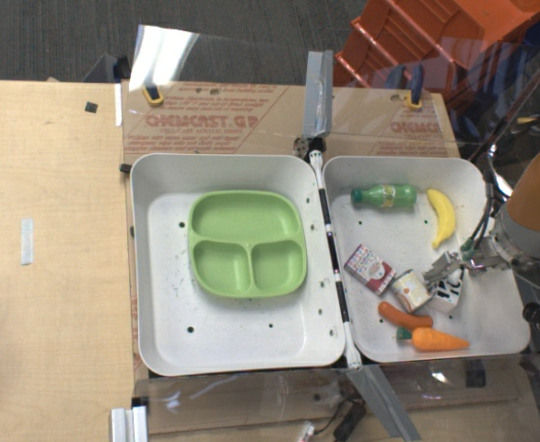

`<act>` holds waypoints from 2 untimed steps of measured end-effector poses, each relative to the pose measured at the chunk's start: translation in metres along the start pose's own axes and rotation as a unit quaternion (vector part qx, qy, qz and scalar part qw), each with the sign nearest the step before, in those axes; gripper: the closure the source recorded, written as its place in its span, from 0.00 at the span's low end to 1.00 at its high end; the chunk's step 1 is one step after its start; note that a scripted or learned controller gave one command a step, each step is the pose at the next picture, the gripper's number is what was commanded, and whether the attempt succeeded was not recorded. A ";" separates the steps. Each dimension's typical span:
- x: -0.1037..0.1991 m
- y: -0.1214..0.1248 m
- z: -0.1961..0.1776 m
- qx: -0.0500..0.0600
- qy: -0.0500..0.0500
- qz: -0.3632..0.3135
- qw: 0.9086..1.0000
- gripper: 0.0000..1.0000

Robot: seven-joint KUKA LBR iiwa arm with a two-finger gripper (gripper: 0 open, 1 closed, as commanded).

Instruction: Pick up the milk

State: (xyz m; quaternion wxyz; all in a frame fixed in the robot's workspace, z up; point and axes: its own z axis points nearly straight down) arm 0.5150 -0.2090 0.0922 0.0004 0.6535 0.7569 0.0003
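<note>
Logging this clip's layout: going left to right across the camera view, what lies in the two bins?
green divided plate → small pink carton → green bottle → banana. The cartons and carrots near the gripper overlap, so I leave them out.

I take the milk (448,293) as my landmark. It is hemmed in on its left: a small white carton (411,291) sits touching or just beside it, with a pink-labelled packet (369,268) further left. Just below it two carrots (423,328) block the way in from the near wall. Above it I see open bin floor up to the banana (443,215) and green bottle (385,196). To its right, bare floor runs to the bin wall (514,316), where the arm (528,212) comes in.
</note>
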 end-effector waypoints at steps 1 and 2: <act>-0.001 0.000 -0.009 -0.001 0.000 0.002 1.000 1.00; 0.025 -0.015 -0.119 0.001 0.000 -0.028 1.000 1.00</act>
